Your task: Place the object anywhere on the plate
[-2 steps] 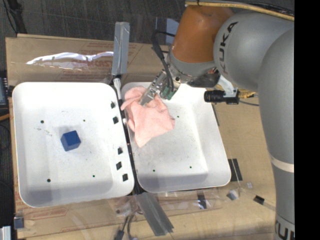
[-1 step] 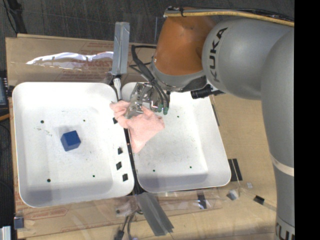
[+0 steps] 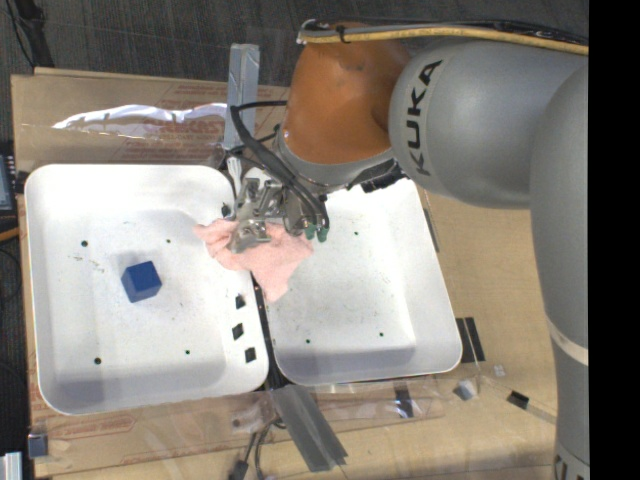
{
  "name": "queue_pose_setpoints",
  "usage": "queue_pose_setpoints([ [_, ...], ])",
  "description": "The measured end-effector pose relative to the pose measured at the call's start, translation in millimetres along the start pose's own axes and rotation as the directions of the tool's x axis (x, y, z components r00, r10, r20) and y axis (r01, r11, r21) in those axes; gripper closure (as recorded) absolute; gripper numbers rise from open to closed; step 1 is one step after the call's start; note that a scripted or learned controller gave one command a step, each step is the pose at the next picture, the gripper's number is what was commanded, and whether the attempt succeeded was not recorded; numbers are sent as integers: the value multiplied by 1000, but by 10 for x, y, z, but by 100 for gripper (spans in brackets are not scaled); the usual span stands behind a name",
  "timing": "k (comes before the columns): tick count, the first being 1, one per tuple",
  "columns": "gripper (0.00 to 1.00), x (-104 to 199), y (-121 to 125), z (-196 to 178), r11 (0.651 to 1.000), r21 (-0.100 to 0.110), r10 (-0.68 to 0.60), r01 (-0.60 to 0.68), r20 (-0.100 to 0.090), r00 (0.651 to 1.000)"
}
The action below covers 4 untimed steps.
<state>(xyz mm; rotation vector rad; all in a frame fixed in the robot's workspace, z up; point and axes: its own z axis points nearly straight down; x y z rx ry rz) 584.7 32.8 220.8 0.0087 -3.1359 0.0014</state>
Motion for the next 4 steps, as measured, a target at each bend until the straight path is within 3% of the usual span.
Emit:
queue_pose_setpoints([
  [3,100,489,1308,-65,1000,2,-5,5,0,1000],
  [4,0,487,1306,-67,1000,2,-5,5,0,1000],
])
